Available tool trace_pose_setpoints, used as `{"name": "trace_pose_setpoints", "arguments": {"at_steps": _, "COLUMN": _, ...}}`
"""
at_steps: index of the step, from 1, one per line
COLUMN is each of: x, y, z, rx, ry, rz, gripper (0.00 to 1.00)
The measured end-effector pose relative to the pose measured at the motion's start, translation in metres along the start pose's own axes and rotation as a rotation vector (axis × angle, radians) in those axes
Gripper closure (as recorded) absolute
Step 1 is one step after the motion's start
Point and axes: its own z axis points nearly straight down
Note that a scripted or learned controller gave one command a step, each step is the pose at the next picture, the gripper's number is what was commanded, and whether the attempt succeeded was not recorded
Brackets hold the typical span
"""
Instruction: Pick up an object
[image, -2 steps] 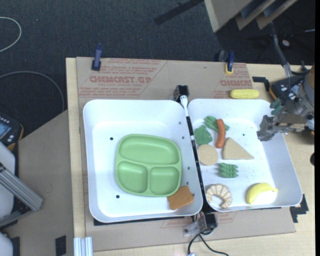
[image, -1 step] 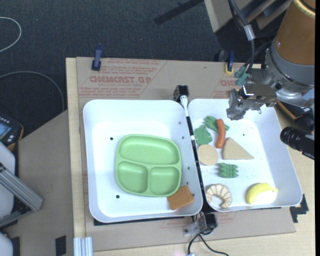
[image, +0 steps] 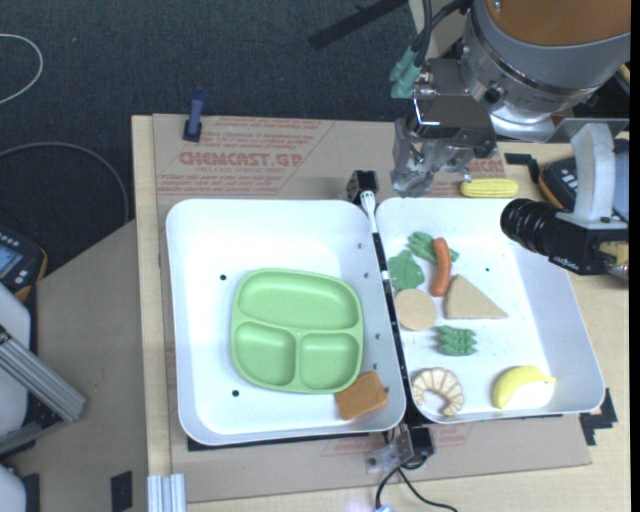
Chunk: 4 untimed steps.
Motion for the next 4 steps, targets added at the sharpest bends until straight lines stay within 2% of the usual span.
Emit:
{"name": "trace_pose_setpoints", "arguments": {"at_steps": 1, "x": 0.084, "y": 0.025, "z": 0.0, "rx": 0.01, "ry": -0.004, "rz": 0.004, "gripper": 1.0}}
{"name": "trace_pose_setpoints", "arguments": {"at_steps": 2, "x": 0.079, "y": 0.025, "z": -0.012, "rx": 0.006, "ry": -0.004, "rz": 0.01, "gripper": 1.0}}
{"name": "trace_pose_setpoints", "arguments": {"at_steps": 3, "x": 0.088, "y": 0.0, "z": 0.0, "rx": 0.017, "ry": -0.008, "rz": 0.011, "gripper": 1.0}}
{"name": "trace_pose_setpoints", "arguments": {"at_steps": 4, "x": 0.089, "y": 0.002, "z": -0.012, "rx": 0.012, "ry": -0.006, "rz": 0.011, "gripper": 1.0}}
